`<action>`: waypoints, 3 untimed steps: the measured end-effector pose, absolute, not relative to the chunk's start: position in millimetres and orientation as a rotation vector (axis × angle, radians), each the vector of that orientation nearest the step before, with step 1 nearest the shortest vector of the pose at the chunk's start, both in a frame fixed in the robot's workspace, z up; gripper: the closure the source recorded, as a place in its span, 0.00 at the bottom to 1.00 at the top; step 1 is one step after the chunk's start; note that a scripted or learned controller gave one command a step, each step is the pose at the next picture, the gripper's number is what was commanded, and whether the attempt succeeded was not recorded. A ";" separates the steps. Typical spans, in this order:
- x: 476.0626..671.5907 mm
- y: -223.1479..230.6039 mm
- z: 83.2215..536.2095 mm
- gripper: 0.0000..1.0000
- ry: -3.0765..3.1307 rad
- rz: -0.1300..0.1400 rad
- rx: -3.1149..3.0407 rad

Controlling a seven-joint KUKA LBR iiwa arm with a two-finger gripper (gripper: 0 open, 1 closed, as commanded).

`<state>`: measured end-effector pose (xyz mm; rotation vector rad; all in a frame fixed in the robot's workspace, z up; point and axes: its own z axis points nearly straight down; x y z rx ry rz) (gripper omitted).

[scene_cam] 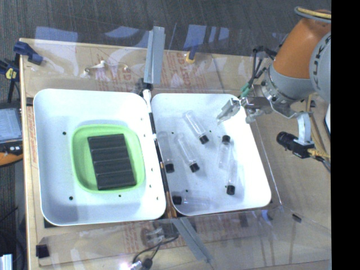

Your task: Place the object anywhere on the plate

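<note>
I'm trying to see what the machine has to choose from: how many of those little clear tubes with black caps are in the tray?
5, all in the right bin: upper middle, center, left wall, right side, bottom left. They're transparent, so another may escape notice.

You are looking at a robotics lab or test cell. A bare wooden bench carries two shallow white plastic bins side by side, a grey industrial arm with an orange band reaches in, loose cables trail along the edge, and dark grey office carpet lies beyond.
</note>
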<state>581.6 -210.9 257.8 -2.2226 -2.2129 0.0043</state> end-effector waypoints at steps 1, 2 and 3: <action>577.3 -208.7 250.7 0.00 -2.200 0.004 -2.237; 591.8 -204.0 248.2 0.00 -2.159 0.002 -2.281; 608.5 -207.9 250.5 0.00 -2.113 0.002 -2.324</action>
